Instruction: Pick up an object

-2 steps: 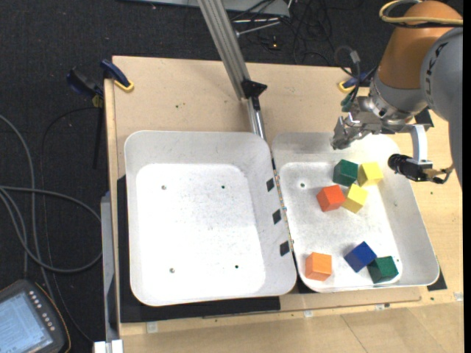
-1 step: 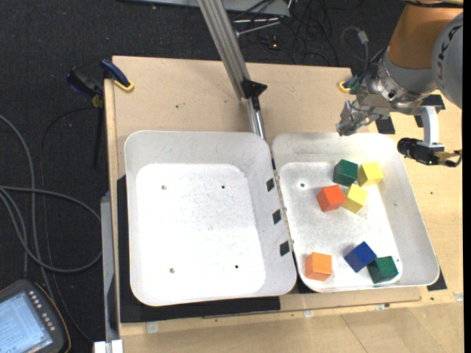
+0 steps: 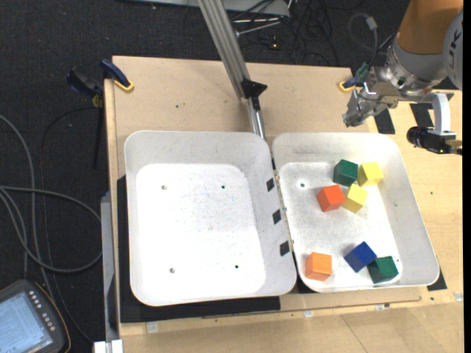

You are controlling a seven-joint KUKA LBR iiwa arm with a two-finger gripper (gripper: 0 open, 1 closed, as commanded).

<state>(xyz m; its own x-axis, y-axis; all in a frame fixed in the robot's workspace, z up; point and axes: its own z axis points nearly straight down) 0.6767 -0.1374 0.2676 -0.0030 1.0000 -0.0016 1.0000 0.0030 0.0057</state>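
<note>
The right bin (image 3: 412, 219) holds several small blocks. A green block (image 3: 345, 173), two yellow blocks (image 3: 371, 173) (image 3: 356, 197) and a red-orange block (image 3: 331, 197) cluster near its far side. An orange block (image 3: 319, 265), a blue block (image 3: 360, 256) and a dark green block (image 3: 383, 269) lie near its front edge. My gripper (image 3: 359, 114) hangs above the bench just beyond the right bin's far rim, apart from all the blocks, with nothing seen in it.
The left bin (image 3: 147, 153) sits beside the right one. A slanted metal pole (image 3: 224, 39) crosses the bench's far side down to the gap between the bins. Clamps (image 3: 116, 74) grip the bench's far corners. Cables lie on the dark floor at left.
</note>
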